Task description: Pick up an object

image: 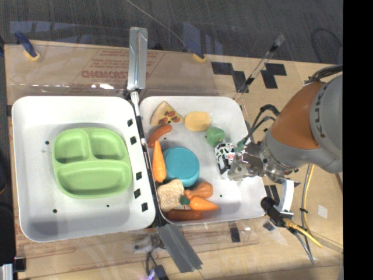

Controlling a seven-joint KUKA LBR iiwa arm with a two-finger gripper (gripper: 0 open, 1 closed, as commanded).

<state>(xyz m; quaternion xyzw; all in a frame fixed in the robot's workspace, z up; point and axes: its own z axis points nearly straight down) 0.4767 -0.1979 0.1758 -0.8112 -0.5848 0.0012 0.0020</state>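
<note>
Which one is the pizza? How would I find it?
Look in the right-hand white bin, the one crowded with toy food, and go to its far left corner beside the divider. The pizza slice lies there, left of the round yellow piece and above the sausage. It alone is a tan wedge with red dots.

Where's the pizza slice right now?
In the camera view the pizza slice lies in the right bin's upper-left corner, left of the yellow round piece and above the sausage.
</note>
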